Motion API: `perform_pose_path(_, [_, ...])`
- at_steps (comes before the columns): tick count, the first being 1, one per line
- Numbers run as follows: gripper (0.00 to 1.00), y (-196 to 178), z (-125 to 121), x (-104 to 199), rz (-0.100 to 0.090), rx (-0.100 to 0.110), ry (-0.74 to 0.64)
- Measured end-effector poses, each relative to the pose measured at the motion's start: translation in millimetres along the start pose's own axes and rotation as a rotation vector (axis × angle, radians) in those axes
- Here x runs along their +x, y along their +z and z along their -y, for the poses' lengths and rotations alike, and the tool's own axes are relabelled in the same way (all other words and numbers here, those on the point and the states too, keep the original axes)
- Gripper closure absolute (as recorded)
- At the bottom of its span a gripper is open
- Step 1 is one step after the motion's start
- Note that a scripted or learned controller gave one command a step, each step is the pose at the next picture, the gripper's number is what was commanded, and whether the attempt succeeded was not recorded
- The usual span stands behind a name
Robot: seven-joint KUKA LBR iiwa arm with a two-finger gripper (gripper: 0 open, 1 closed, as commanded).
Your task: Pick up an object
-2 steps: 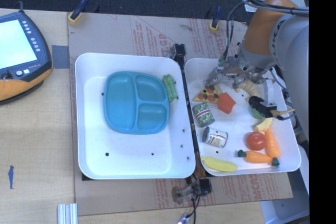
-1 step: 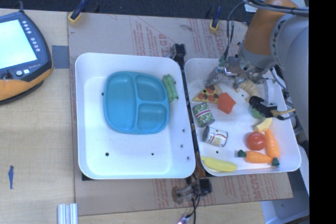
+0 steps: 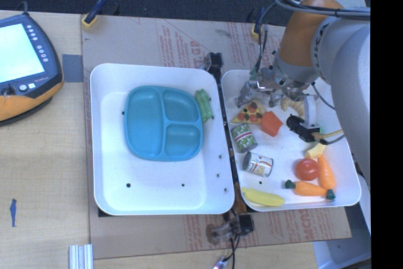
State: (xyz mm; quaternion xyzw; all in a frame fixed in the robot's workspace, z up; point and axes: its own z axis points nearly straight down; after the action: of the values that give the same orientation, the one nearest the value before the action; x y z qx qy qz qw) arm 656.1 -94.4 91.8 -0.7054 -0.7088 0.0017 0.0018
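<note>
- The pincer (image 3: 267, 90) hangs over the far end of the right bin (image 3: 296, 206). Whether it is wide or narrow cannot be told.
- Just beside it lie a pizza slice (image 3: 249, 113) and a red block (image 3: 271, 123).
- Nearer the camera are a green can (image 3: 242, 137), a white can (image 3: 258, 164), a tomato (image 3: 306, 169), a carrot (image 3: 308, 188) and a banana (image 3: 263, 198).
- The left bin (image 3: 157, 201) holds a blue plate (image 3: 164, 123) with a green pod (image 3: 204, 105) at its right edge.
- The arm (image 3: 340, 66) covers the right bin's far right corner.

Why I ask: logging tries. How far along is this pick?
Done: the gripper is over the right bin, by the pizza slice. In hand: nothing seen held; the red block lies in the bin. Left: the grasp and lift.
</note>
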Motion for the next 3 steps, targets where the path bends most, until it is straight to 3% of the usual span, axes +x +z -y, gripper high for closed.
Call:
perform_pose_path(1, [0.0, 0, 0, 0, 0.0, 0.0, 0.0])
perform_pose_path(2, [1.0, -10, 0, 0, 0.0, 0.002, -0.002])
perform_pose_path(3, [0.0, -10, 0, 0, 0.0, 0.003, -0.003])
